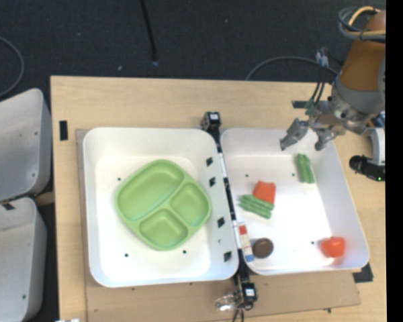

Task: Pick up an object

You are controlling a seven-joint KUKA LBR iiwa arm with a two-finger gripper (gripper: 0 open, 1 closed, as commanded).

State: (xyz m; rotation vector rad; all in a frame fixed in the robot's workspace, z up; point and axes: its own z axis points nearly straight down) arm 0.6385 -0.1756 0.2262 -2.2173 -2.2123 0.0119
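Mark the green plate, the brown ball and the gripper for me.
green plate (162,204), camera view, on the divider between its compartments.
brown ball (262,248), camera view, on its top.
gripper (307,136), camera view, midway between the fingertips.

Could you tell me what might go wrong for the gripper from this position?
1. The gripper hovers open at the right bin's top edge, so a straight descent may strike the rim.
2. The nearest item, the green pod, is thin and could slip between the fingers.
3. The orange block touches the green bean, so a grasp there may jostle both.
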